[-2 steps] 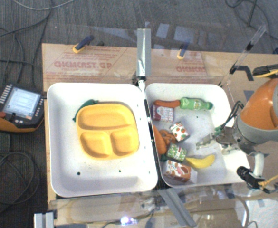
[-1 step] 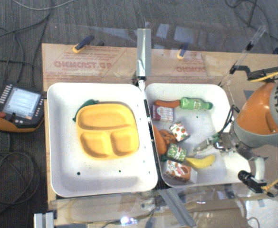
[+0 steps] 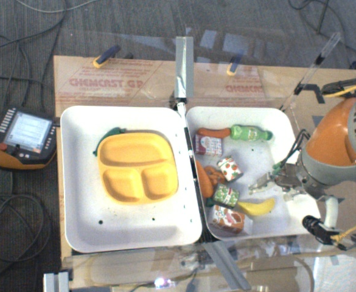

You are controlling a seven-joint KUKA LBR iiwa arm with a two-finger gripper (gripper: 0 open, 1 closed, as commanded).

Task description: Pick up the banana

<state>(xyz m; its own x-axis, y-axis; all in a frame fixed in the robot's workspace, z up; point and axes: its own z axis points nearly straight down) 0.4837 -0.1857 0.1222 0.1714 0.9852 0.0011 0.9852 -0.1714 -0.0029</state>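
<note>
My hand hovers low over right bin, right of centre; cannot tell its state. Banana lies flat on bin floor just near side of hand, apart from it. Green carton and red packet sit left of banana. Green bottle at far side. Yellow tray in left bin.

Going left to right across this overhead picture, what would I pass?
Handheld controller → yellow divided tray in the left bin → banana in the right bin → the arm's end effector → orange-banded arm.
</note>
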